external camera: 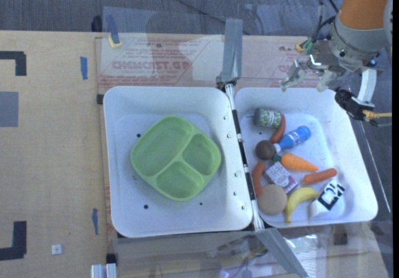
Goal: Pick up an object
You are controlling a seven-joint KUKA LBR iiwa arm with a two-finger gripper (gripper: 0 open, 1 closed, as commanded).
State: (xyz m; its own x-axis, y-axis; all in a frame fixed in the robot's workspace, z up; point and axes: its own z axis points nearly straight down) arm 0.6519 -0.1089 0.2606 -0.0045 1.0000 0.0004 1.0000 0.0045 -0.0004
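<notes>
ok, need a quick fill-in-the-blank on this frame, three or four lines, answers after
1. The green three-compartment plate lies in the ____ white bin.
2. The yellow banana lies in the ____ white bin.
3. The blue bottle has a ____ cap.
4. The gripper hangs above the right bin's ____ rim.

Missing words: left; right; white; far

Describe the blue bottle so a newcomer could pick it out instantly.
Look in the right bin, the one crowded with toy food. In its upper middle lies the blue bottle, tilted, beside a red sausage. It is the sole blue item there.
</notes>
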